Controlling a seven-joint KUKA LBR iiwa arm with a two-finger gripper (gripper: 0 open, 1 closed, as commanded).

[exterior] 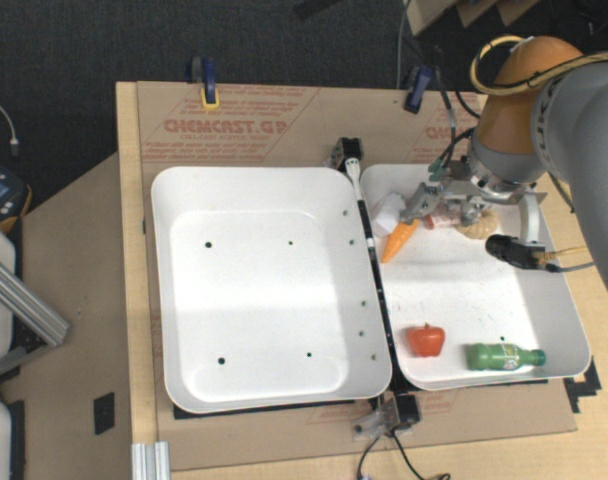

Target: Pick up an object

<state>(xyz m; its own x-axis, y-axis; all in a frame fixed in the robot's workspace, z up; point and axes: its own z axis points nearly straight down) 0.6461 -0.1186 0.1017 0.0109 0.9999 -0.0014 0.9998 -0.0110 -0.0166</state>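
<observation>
My gripper [431, 206] hangs low over the back of the right bin [544, 298], under the orange wrist band. An orange carrot [397, 239] lies tilted just below and left of it, its thick end close to the gripper; whether they touch is unclear. A beige object [478, 229] and a small red-and-white item [446, 221] sit right beside the gripper. Nearer the front of this bin rest a red tomato-like object [425, 340] and a green bottle [504, 357] lying on its side.
The left bin [184, 208] stands beside the right one, with a black divider strip [369, 258] between them. Blue clamps [206, 76] hold the cardboard base at the back. A black cable end [514, 251] hangs over the right bin.
</observation>
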